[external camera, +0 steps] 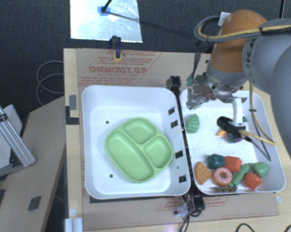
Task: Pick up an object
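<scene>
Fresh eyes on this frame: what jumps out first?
The big grey arm with its orange band looms over the right bin, its gripper hanging above a green toy. A green divided plate lies in the left bin. Bright toy food, including a pink doughnut, crowds the right bin's near edge.

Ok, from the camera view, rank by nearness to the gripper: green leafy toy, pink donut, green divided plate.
1. green leafy toy, just below the gripper, right bin.
2. green divided plate, left bin.
3. pink donut, right bin's front pile; close to the plate's distance, so 2 and 3 are uncertain.
</scene>
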